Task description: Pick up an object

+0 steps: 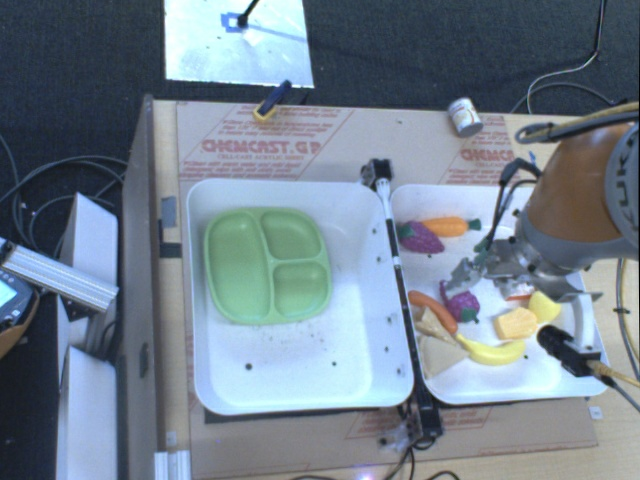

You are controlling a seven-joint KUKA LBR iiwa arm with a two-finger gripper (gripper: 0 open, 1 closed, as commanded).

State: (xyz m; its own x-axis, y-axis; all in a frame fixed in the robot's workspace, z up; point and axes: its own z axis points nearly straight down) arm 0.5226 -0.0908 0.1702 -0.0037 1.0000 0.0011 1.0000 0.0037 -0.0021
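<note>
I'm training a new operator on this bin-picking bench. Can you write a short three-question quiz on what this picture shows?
1. True or false: the green tray lies in the left bin.
2. Which toy lies closest to the front edge of the right bin? A) banana B) carrot C) grapes
3. Fill in: the gripper hangs over the ____ bin.

Key
1. True. The tray has three compartments and sits alone there.
2. A. The banana lies nearest the front; the carrot and the grapes lie near the back wall.
3. Right. It sits above a purple toy in the middle of the toy food.
</note>
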